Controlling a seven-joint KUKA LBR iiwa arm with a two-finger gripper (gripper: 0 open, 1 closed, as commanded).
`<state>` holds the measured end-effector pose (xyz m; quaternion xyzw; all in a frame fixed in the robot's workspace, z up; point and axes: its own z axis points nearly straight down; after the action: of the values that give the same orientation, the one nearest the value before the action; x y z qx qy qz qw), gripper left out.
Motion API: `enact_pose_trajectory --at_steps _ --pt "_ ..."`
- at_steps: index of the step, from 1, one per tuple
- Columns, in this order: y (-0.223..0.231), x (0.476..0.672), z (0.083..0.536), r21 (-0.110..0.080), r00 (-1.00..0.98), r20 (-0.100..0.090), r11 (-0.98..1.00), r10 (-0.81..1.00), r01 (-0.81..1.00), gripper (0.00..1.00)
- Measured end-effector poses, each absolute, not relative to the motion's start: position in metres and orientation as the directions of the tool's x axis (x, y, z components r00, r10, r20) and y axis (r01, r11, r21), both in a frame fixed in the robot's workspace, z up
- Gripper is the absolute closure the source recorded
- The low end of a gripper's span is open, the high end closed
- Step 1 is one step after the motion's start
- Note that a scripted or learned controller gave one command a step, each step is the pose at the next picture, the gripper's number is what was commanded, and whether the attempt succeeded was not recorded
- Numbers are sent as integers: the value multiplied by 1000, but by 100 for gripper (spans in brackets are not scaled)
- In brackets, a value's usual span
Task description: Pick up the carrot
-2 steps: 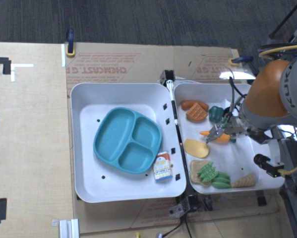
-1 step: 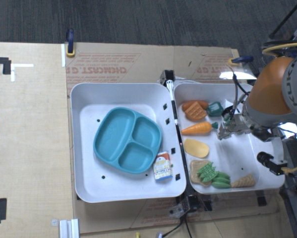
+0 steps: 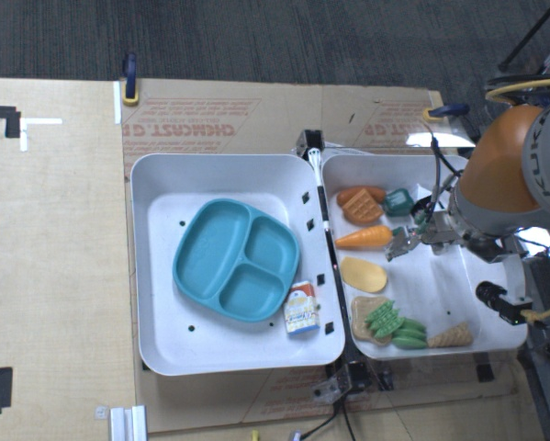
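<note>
Ridged cone, then smooth tapered carrot beside tool.

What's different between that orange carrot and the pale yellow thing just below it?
The carrot is bright orange and tapers to a point on its left; the yellow piece is pale, oval and blunt. The carrot lies right by the claw; the yellow piece lies farther from it. Both lie flat in the right bin, near its left wall.
</note>
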<state>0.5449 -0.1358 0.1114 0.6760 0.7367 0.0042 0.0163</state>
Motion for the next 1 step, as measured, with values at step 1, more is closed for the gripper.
enact_pose_trajectory --at_steps 1 --pt "-117 617 104 -2 -7 -1 7 1000 1000 0"
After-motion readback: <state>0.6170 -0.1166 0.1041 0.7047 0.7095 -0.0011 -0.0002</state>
